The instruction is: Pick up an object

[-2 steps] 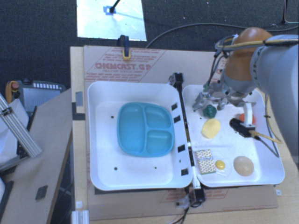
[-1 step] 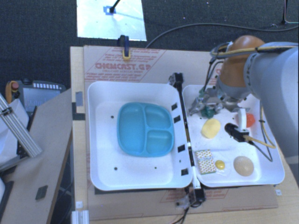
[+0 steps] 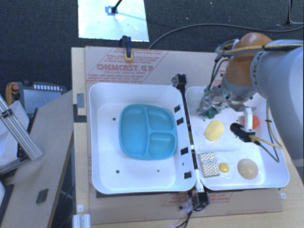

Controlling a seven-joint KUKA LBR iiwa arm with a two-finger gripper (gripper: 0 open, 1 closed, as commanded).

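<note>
My gripper (image 3: 209, 104) is low over the back left corner of the right bin (image 3: 280, 175), reaching down from the orange-banded wrist (image 3: 242, 70). A small green object (image 3: 208, 112) lies right at its tip, partly hidden by it; I cannot tell whether it is gripped. A yellow lemon-like object (image 3: 214, 130) sits just in front of the gripper. Further forward lie a patterned square packet (image 3: 208, 164), a small yellow piece (image 3: 223, 167) and a beige egg-shaped object (image 3: 247, 168). An orange-red object (image 3: 255, 122) sits to the right, partly behind a white part.
The left bin (image 3: 102, 175) holds a blue divided plate (image 3: 147, 131). A black divider strip (image 3: 186, 132) runs between the bins. A black piece with a yellow cable (image 3: 241, 132) hangs over the right bin's middle. The arm's grey body (image 3: 280, 75) covers the bin's back right.
</note>
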